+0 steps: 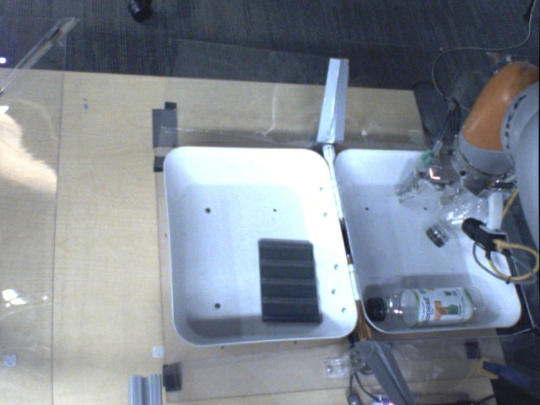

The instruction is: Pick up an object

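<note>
Camera view: wooden bench (101, 251), two white bins (245, 163), dark carpet (253, 15).

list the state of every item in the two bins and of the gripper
black ribbed block: lying flat in the left bin, near its front edge, untouched.
clear bottle: lying on its side along the front wall of the right bin, dark cap pointing left.
gripper: hanging over the right bin's back right part, apart from the bottle.
</note>
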